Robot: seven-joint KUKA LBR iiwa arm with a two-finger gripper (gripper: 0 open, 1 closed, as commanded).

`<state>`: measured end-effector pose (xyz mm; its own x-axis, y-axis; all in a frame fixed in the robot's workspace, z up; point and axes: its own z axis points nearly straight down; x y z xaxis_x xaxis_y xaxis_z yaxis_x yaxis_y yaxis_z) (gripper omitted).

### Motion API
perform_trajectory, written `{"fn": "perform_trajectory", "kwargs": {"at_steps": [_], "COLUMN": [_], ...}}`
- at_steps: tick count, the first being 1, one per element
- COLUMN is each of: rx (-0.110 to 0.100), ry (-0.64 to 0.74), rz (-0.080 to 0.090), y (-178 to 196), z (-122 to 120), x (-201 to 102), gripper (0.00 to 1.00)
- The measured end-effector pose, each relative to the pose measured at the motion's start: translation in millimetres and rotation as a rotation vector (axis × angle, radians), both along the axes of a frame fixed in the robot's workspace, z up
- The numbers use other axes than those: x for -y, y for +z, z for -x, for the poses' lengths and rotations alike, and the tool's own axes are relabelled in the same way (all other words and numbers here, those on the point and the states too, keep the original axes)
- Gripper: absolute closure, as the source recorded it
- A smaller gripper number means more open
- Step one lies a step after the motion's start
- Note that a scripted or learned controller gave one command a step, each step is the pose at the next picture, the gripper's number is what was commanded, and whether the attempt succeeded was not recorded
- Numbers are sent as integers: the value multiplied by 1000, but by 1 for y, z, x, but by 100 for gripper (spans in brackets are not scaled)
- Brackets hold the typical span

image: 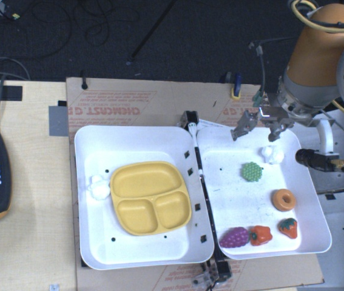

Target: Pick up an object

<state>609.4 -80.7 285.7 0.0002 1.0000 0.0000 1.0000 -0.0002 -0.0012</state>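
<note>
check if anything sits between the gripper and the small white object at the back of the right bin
Nothing visible does. The gripper hangs over the back edge of the right bin, with the small white object just in front of it. The green ball lies farther forward, off that path.

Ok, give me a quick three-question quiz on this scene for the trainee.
1. Which item in the right bin lies nearest the gripper? A purple grapes, B white object, C doughnut.
2. True or false: the yellow tray lies in the right bin.
3. Fill in: the yellow tray has ___ compartments.
Key: 1 B; 2 false, it lies in the left bin; 3 three.
</note>
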Motion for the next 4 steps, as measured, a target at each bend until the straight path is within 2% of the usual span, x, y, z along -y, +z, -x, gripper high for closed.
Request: {"fn": "perform_trajectory", "kwargs": {"at_steps": [1, 2, 3, 4], "rx": [-1, -16, 9, -17], "ry": [0, -4, -3, -6], "rz": [-1, -2, 2, -3], "y": [10, -100, 17, -124], "z": [0, 53, 79, 133], "x": [1, 37, 46, 96], "gripper": [100, 100, 100, 100]}}
